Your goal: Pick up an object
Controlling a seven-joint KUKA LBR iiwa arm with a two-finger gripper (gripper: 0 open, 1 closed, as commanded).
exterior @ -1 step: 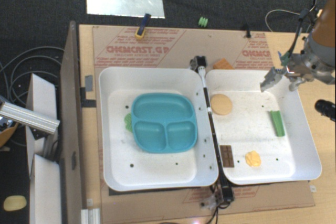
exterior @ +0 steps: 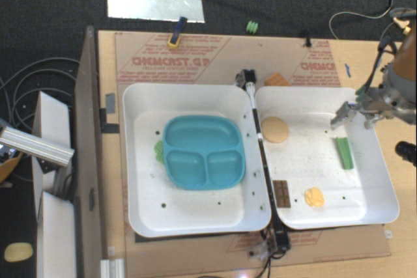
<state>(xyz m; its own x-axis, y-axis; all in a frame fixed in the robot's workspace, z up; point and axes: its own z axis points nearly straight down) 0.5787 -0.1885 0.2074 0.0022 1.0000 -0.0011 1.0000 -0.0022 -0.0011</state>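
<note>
Camera view finds the metal two-finger claw (exterior: 343, 115) over the right white bin's (exterior: 374, 202) upper right part; whether its tips are spread cannot be told. Just below lies a green flat stick (exterior: 344, 152). Farther off rest a tan round disc (exterior: 275, 129), a yellow lump (exterior: 314, 197) and a brown chocolate-like bar (exterior: 281, 193). A blue divided plastic plate (exterior: 203, 152) sits in the left white bin (exterior: 140, 205).

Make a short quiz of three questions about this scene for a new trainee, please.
1. True or false: the blue plastic plate with three compartments lies in the left white bin.
2. Which thing lies nearest the gripper? A. the yellow lumpy toy B. the green flat stick C. the brown chocolate-like bar
3. Fill in: the round tan bun-like thing lies in the ___ white bin.

Key: 1 true; 2 B; 3 right.
</note>
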